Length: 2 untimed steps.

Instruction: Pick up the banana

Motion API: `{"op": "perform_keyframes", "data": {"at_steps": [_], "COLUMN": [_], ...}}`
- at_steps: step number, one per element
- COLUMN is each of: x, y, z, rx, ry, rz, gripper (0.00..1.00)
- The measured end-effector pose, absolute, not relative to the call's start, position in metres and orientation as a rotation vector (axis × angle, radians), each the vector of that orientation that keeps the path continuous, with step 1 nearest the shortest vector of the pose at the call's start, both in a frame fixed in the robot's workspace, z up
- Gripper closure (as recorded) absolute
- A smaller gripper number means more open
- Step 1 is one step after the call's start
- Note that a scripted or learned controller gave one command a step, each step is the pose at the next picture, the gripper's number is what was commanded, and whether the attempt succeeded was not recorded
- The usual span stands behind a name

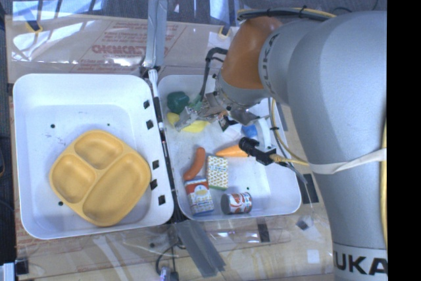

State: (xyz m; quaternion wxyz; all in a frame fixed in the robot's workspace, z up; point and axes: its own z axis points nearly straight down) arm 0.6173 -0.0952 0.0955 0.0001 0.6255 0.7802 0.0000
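The metal claw [189, 116] sits over the smooth yellow curved banana [186, 124]; its grip is indiscernible.

We saw the divided plate [99, 176] in the left bin [26, 141]. In the right bin [289, 197], the banana [187, 126] lay under the claw [196, 114], with the can [236, 203] nearer the front.

Single overhead camera, slanted down on both bins [26, 141].

Grey arm [329, 95] reaching in from right, orange-banded wrist bent down, tool [191, 116] low
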Motion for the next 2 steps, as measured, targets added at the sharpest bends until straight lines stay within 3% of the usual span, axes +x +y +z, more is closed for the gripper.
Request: {"op": "perform_keyframes", "data": {"at_steps": [1, 2], "x": [0.619, 0.64], "y": [-0.095, -0.033], "z": [0.106, 0.19], "rx": [1.958, 2.194], "ry": [2.456, 2.253], "rz": [0.002, -0.006], "gripper": [1.0, 1.0]}}
